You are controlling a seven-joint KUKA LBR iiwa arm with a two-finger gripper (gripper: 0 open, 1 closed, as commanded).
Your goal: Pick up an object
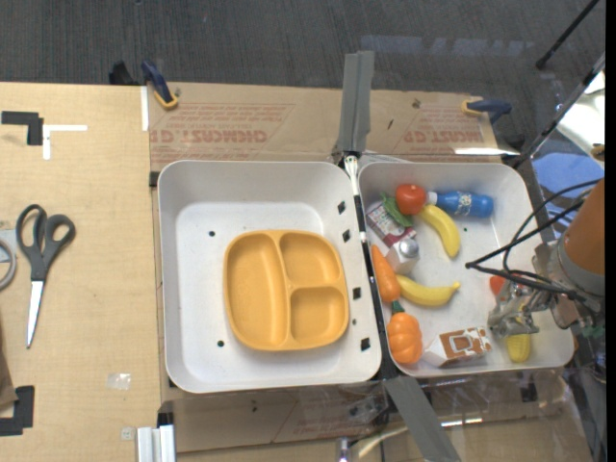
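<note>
The right bin (525, 186) holds several toy foods: a red tomato (410, 197), a blue bottle (465, 203), two bananas (443, 229) (428, 292), a carrot (385, 277), an orange pumpkin (404, 337), a small carton (464, 345) and a red-and-green packet (389, 217). My gripper (513, 316) hangs low over the bin's near right corner, just above a small yellow piece (519, 348) and beside the carton. A small orange-red piece (495, 282) lies just behind it. Nothing shows between the fingers.
The left bin (183, 258) holds a yellow divided plate (287, 289). Scissors (38, 248) lie on the bench at far left. Blue clamps (159, 85) (486, 109) sit on the cardboard behind the bins. Dark cables (539, 224) cross the right bin's far right side.
</note>
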